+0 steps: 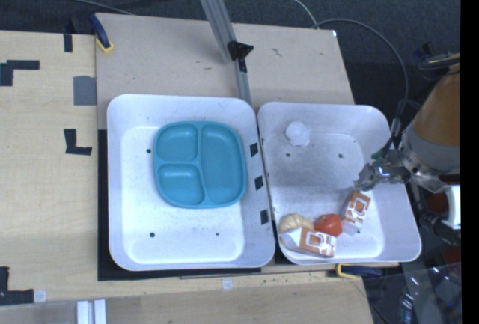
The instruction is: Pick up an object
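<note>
The right bin [322, 120] holds a small white lump [298, 133] near its far edge. Along its near edge lie a beige piece [293, 222], a red round item [328, 224] and an orange-and-white packet [317, 242]. A second orange-and-white packet [357, 206] lies toward the right wall. My gripper [370, 176] reaches in over the bin's right side, just above and behind that second packet. Nothing is visibly held in it.
The left bin [127, 233] carries a teal divided plate [200, 164]. A metal pole [213, 1] slants down to the bins' far edge between them. The grey arm with its orange band [438, 120] fills the right side.
</note>
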`<act>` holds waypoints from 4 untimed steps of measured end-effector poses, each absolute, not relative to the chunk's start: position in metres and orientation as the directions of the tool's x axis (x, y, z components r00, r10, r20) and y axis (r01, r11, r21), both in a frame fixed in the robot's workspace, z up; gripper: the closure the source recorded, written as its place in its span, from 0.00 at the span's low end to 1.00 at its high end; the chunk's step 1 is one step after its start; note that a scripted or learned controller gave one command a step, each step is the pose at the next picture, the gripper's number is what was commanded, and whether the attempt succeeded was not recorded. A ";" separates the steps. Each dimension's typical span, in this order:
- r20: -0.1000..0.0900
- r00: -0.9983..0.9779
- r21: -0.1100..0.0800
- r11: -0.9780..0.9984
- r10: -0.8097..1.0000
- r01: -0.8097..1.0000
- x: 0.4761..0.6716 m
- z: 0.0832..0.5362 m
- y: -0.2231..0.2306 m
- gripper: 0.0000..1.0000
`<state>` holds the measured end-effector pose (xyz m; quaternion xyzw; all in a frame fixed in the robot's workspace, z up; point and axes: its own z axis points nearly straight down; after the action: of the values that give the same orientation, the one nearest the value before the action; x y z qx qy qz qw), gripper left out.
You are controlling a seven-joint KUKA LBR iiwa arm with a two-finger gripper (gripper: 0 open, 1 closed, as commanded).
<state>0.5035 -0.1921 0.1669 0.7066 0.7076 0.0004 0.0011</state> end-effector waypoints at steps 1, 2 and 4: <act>-0.003 -0.002 0.005 0.002 1.000 1.000 0.502 0.229 -0.195 1.00; -0.002 -0.003 0.006 0.003 1.000 1.000 0.509 0.289 -0.189 1.00; 0.001 -0.006 -0.003 0.006 1.000 1.000 0.519 0.251 -0.094 1.00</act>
<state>0.5185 -0.0941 0.2511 0.7051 0.7092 -0.0004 -0.0014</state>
